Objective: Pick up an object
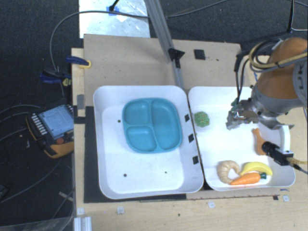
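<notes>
A small green ball (201, 119) with a bumpy surface is seen in the right bin (211, 172), close to its left wall and well apart from the rest. Near the front right corner a pale curled croissant (227, 170), an orange carrot (246, 179) and a yellow banana (257, 167) are clustered, touching one another. An orange-brown piece (258, 140) is seen just above them, partly hidden.
</notes>
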`<state>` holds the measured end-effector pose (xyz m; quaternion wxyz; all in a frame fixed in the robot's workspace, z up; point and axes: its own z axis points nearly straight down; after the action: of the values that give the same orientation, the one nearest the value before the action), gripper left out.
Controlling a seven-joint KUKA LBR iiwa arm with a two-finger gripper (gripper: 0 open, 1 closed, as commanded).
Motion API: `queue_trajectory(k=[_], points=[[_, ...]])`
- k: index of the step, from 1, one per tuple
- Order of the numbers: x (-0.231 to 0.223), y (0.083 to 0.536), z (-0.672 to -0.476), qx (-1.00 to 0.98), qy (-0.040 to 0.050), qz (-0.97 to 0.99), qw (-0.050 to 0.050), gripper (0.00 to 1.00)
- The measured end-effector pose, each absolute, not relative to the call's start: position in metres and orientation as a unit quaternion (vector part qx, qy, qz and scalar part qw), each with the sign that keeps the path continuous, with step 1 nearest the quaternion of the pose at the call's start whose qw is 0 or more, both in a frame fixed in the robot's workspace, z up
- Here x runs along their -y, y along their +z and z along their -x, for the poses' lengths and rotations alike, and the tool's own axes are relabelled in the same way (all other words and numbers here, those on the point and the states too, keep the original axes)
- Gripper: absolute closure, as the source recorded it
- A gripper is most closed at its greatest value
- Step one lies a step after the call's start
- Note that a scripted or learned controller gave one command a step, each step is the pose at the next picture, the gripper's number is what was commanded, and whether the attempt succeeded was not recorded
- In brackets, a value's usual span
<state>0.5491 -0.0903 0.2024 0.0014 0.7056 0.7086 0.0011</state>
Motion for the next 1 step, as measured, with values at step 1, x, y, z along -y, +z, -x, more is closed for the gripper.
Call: queue_trajectory(k=[1], points=[[0.0904, 0.2454, -0.5506, -0.709, 0.0019, -0.705, 0.002, 1.00]])
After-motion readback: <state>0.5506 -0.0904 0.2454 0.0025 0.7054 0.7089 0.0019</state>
